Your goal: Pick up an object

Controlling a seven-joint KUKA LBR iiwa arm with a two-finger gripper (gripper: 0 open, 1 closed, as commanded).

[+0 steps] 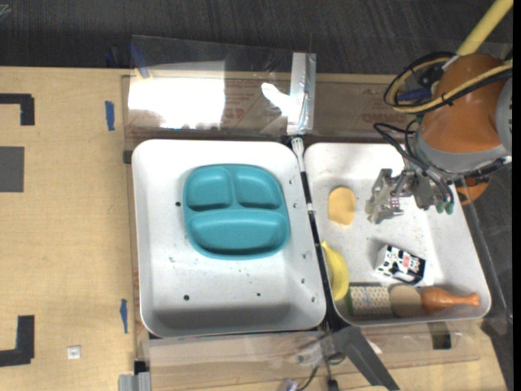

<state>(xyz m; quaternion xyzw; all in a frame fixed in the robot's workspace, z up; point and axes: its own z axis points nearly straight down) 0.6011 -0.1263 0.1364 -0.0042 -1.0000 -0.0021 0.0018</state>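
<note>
Both white bins (155, 218) look like smooth moulded plastic with a soft sheen, speckled with small dark marks. In the left one, the teal divided tray (236, 210) is matt plastic, evenly coloured. Just above the bins, a clear sheet (216, 92) is glossy and throws back bright glare, edged with shiny silvery tape. The bench (65, 218) around the bins looks like matt pale wood or board. In the right bin, the gripper (389, 206) is dull grey metal, and the orange band (460, 112) above it is smooth and glossy. Near it, the yellow lump (342, 205) looks soft and matt.
</note>
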